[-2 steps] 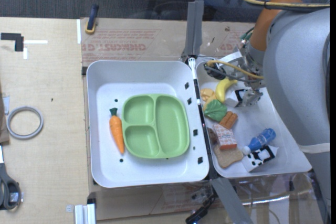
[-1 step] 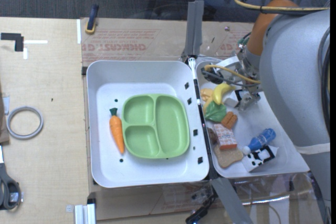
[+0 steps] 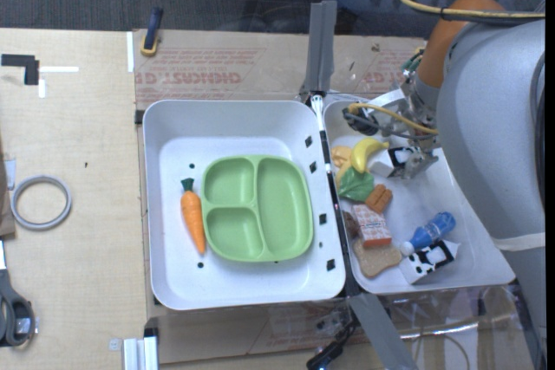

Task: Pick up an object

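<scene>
You see a pale green three-compartment plastic plate (image 3: 258, 208) in the left white bin (image 3: 165, 186). Just left of the plate lies an orange toy carrot with a dark green top (image 3: 193, 217). Right of the plate, the right white bin (image 3: 464, 212) holds a yellow toy banana (image 3: 366, 152), a leafy green toy vegetable (image 3: 355, 185), a blue plastic bottle with a white label (image 3: 431, 231) and a black-and-white patterned carton (image 3: 431, 260).

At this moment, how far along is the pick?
Done: the gripper is down in the right bin, beside the banana. In hand: nothing visibly between its fingers. Left: close on an item and lift it; the banana, bottle and bread lie in the bin.
</scene>
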`<control>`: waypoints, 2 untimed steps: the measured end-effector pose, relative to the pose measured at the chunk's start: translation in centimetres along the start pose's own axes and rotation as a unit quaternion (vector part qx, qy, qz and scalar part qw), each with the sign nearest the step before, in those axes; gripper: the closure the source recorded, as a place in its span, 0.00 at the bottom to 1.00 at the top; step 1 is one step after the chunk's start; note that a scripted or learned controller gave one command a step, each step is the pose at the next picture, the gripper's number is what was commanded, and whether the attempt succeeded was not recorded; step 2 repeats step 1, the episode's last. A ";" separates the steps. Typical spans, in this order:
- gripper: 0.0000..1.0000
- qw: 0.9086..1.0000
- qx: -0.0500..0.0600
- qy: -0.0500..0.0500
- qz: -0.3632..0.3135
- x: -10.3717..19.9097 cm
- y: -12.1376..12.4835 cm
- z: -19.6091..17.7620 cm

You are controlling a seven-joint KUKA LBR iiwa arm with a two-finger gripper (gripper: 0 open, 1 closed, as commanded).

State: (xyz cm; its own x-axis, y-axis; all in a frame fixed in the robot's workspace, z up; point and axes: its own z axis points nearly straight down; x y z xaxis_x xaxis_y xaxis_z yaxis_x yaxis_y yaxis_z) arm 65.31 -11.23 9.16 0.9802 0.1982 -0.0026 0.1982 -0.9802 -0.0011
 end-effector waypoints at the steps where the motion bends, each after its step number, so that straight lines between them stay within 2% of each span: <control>1: 0.00 1.000 0.000 0.000 -0.001 -2.8 5.2 -7.2; 2: 0.00 1.000 0.000 0.000 -0.001 -2.8 5.2 -7.2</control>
